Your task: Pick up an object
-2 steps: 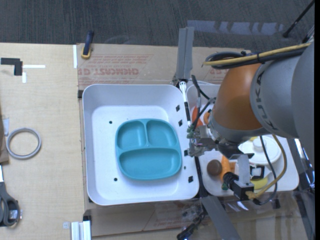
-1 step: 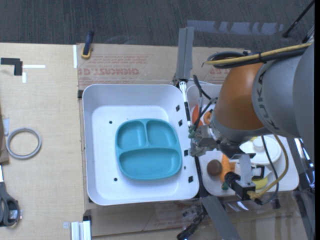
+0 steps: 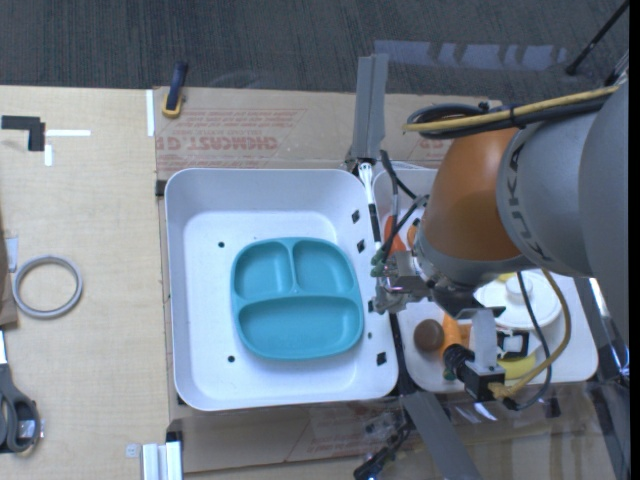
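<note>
A teal divided plastic plate (image 3: 297,298) is seen lying flat in the middle of the left white bin (image 3: 190,218), near the centre of the frame. The right white bin (image 3: 570,363) is largely covered by the orange-banded grey arm (image 3: 560,198). In that bin's lower left part, a small brown round object (image 3: 428,336) is found just beside an orange piece (image 3: 451,325). The gripper (image 3: 400,286) is placed at the wall between the bins, just above the brown object in the frame. Whether it is apart or together cannot be told.
</note>
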`<state>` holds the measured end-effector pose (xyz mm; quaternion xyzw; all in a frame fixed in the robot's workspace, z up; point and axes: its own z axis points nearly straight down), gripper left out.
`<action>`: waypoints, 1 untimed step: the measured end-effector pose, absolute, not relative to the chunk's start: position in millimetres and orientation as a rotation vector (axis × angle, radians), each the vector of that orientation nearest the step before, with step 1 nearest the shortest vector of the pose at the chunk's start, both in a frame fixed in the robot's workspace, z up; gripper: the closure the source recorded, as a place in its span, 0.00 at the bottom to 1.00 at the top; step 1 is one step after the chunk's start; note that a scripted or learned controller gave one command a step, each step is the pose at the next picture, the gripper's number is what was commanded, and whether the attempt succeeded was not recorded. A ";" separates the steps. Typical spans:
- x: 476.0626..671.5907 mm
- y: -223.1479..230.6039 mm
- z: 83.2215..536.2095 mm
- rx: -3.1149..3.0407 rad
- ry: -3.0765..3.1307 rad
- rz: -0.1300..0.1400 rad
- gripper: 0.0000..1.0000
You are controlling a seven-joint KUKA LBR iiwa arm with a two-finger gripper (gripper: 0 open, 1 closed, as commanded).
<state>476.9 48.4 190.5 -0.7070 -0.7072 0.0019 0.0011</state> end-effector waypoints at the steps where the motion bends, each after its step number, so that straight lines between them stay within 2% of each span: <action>1: 477.3 40.6 190.5 -2.222 -2.219 0.006 1.00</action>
